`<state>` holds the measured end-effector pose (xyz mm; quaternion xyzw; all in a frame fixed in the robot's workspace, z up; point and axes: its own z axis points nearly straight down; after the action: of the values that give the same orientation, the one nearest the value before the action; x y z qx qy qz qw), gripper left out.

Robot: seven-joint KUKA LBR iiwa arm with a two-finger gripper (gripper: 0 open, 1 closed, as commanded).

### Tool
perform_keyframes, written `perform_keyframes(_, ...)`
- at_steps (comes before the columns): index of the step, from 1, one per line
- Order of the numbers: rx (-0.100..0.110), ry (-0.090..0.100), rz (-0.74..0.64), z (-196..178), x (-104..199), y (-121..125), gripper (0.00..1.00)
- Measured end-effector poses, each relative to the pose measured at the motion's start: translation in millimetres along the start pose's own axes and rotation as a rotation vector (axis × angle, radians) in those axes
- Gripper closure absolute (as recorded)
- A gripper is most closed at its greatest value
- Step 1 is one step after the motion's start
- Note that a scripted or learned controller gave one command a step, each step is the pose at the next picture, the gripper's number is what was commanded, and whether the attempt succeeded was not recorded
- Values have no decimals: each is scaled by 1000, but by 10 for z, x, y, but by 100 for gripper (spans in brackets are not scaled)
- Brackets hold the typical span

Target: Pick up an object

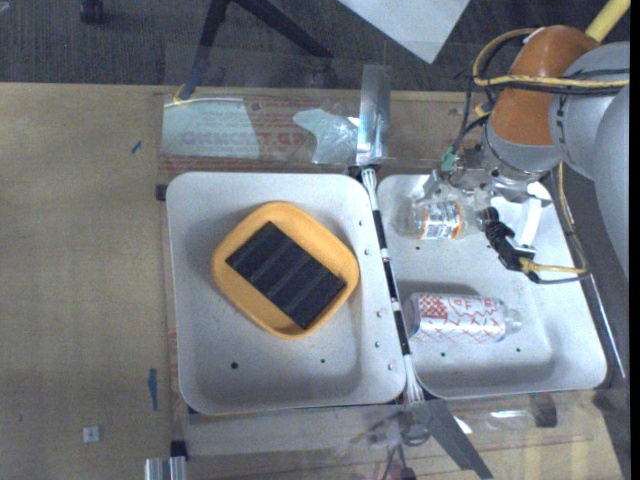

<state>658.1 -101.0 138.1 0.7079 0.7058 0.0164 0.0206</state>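
My gripper (452,186) hangs over the far left corner of the right bin (560,363), below the orange band of the arm. Directly under it, touching or nearly touching, sits a small clear container with an orange and white label (436,220). A clear plastic bottle with a red and white label (462,319) lies on its side in the near half of the same bin. In the left bin (200,368) rests a yellow rounded-square dish with a black ribbed insert (285,268).
A black cable (520,256) loops from the wrist down over the right bin. A metal divider and clear plastic wrap (345,133) lie behind the bins. The arm's grey body covers the bin's far right corner.
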Motion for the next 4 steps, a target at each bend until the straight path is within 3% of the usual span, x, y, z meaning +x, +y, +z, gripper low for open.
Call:
perform_keyframes(1, 47, 5, -66, 522, -43, 27, 0)
perform_keyframes(2, 48, 9, -118, 492, -94, -359, 0)
perform_keyframes(3, 47, 12, -298, 473, -392, -666, 0)
perform_keyframes(4, 45, 13, -361, 294, -782, -1271, 0)
